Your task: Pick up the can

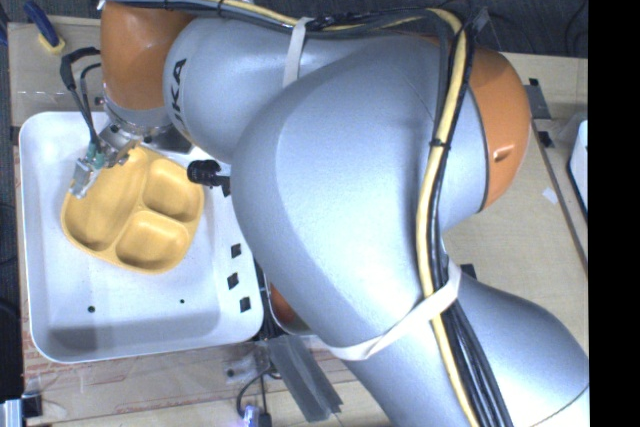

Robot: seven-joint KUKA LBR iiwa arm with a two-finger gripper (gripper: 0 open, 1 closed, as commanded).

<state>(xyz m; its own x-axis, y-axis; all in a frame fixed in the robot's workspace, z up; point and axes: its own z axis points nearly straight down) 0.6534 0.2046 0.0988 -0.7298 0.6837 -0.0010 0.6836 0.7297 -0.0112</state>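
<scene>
Arm: the grey arm [370, 215] reaches in from the right and covers most of the bench [560, 115]; its orange band [135, 40] sits above the wrist at upper left.
Cabling: a yellow and black cable bundle [440, 145] runs along the arm's back, held by white straps.
Gripper: the gripper [92, 165] hangs over the upper left part of the left bin, at the rim of the yellow tray; whether it is released or clenched, I cannot tell, and nothing is seen held in it.
Left bin: the shallow white bin [120, 325] lies at left, its right side covered by the arm.
Yellow tray: a yellow compartmented tray [135, 210] lies in the upper half of the left bin, tilted, its three hollows facing up.
Can: not identifiable in this view; its place cannot be told.
Right bin: a white edge [580, 160] shows at far right.
Other: a blue and yellow tool [42, 25] lies on the bench at upper left.
</scene>
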